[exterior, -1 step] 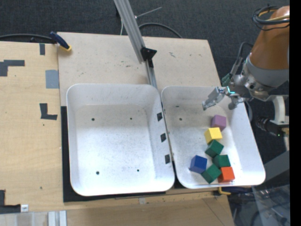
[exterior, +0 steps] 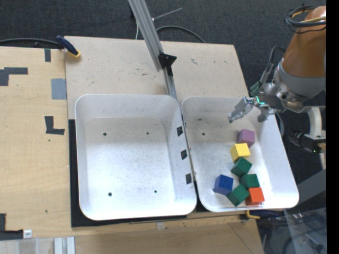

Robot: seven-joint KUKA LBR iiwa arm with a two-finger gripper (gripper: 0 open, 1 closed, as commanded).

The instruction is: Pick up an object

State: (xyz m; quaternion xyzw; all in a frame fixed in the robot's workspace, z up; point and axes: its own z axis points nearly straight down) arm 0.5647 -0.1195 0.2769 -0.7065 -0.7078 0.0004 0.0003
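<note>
Several small blocks lie in the right bin (exterior: 206,142), toward its near right corner: a purple block (exterior: 246,137), a yellow block (exterior: 240,151), a blue block (exterior: 223,184), an orange block (exterior: 256,196) and three green blocks (exterior: 242,167). My gripper (exterior: 249,114) hangs over the far right part of that bin, just above and behind the purple block. Its fingers are spread open with nothing between them. The grey and orange arm (exterior: 304,57) comes in from the right.
The left bin (exterior: 127,157) sits beside the right one, sharing a middle wall. A slanted metal bar (exterior: 151,30) runs down from the top to the gap between the bins. A blue and yellow clamp (exterior: 68,45) lies at the bench's far left.
</note>
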